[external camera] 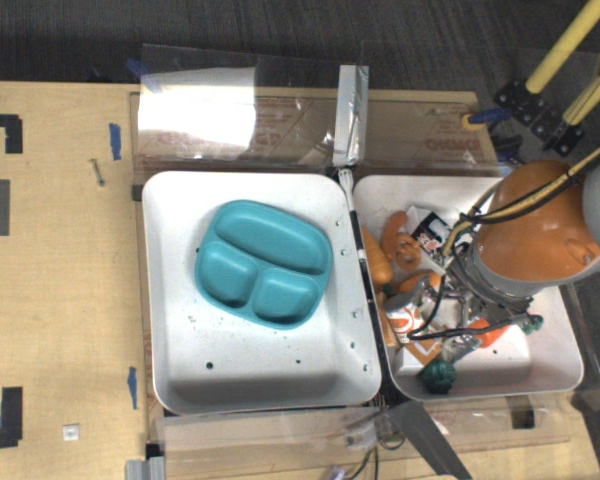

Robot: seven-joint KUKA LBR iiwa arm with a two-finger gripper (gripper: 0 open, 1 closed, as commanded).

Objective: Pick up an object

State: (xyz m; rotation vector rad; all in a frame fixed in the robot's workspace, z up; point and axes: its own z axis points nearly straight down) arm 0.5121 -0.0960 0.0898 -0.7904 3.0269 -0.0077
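Observation:
The right bin [560, 363] holds a heap of small objects: an orange carrot-like piece [377, 258] by its left wall, a white and black packet [430, 230] near the back, orange and white bits [405, 320] in the middle, and a dark green round item [439, 374] at the front. My arm's orange band [536, 226] hangs over this bin. Below it my gripper [467, 320] reaches down into the heap, among cables and clutter. A teal three-compartment tray [263, 261] lies in the left bin [180, 348].
A clear plastic sheet with a metal strip [349, 113] stands behind the bins. Yellow bars with black clamps [555, 58] cross the upper right. Wooden bench [50, 268] with black marks spreads to the left.

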